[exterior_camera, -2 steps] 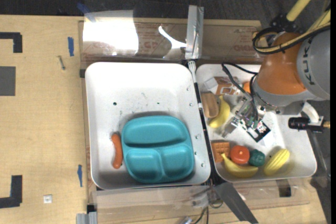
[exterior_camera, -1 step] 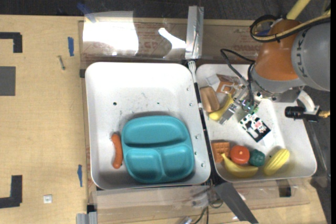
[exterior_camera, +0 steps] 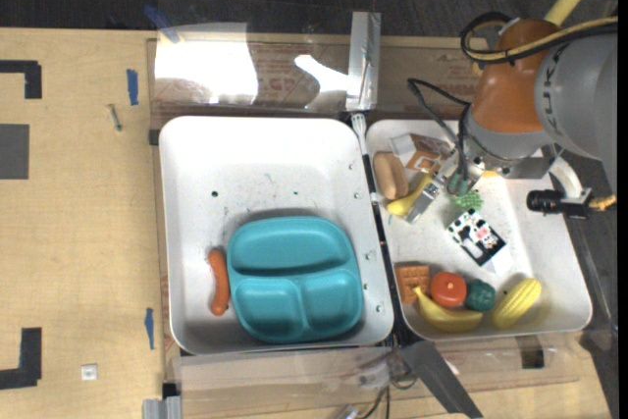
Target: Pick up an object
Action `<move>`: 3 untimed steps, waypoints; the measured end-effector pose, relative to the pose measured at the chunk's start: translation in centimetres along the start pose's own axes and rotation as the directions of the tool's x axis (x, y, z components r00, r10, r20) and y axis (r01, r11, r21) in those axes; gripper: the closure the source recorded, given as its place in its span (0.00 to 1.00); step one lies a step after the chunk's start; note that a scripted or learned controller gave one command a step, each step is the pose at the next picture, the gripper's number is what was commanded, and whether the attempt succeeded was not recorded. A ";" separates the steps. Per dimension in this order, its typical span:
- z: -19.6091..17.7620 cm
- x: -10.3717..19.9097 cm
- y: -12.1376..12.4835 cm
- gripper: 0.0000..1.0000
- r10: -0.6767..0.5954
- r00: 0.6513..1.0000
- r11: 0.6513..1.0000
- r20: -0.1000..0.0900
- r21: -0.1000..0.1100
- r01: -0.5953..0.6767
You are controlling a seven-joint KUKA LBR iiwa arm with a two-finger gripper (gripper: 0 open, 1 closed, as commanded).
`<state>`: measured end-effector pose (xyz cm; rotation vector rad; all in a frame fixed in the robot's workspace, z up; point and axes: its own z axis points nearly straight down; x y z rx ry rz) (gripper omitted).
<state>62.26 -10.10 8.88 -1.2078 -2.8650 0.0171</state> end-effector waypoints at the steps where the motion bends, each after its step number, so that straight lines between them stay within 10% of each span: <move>1: 0.2 0.3 -3.1 0.00 0.241 0.970 0.970 0.020 -0.031 -0.240; 2: 0.3 -0.5 -8.9 0.00 0.368 0.930 0.930 0.017 -0.033 -0.367; 3: -0.8 -0.5 -8.7 1.00 0.364 0.931 0.931 0.020 -0.038 -0.363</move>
